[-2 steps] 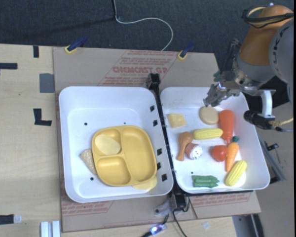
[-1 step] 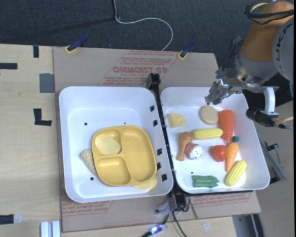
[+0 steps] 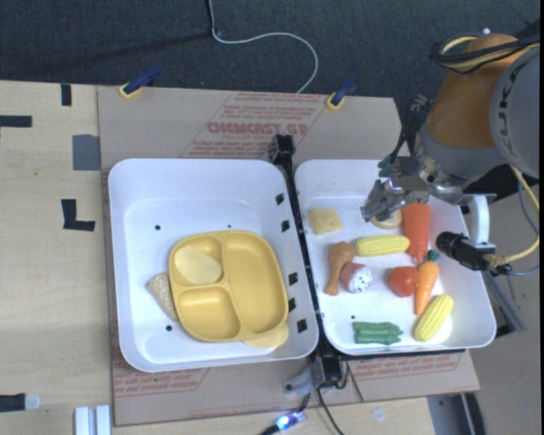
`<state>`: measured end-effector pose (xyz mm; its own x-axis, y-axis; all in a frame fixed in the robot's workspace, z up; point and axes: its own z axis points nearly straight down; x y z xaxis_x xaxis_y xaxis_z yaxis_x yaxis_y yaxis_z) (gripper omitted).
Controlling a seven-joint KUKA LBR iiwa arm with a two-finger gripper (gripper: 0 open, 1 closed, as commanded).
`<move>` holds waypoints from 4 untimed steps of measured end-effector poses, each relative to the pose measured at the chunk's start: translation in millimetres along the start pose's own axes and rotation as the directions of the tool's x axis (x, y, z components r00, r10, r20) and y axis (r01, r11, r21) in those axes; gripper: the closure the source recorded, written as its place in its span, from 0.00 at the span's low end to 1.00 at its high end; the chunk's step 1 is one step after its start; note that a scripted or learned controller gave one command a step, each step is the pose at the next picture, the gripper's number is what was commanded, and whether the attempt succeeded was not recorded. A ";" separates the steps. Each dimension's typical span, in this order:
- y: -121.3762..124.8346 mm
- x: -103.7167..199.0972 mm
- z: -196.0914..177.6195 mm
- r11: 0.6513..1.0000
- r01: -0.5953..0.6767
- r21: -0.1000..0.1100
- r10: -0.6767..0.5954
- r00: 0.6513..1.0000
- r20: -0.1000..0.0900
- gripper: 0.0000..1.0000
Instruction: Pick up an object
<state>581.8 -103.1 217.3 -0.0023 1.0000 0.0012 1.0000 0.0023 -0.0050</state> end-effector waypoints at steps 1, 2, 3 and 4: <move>-35.0 36.1 6.0 1.000 0.001 -0.001 -0.001 1.000 0.000 1.00; -65.9 61.6 0.6 1.000 0.001 -0.001 -0.001 1.000 0.000 1.00; -72.0 52.7 -14.7 1.000 -0.002 -0.004 0.002 1.000 0.001 1.00; -69.9 61.3 4.6 1.000 -0.001 0.000 0.001 1.000 0.001 1.00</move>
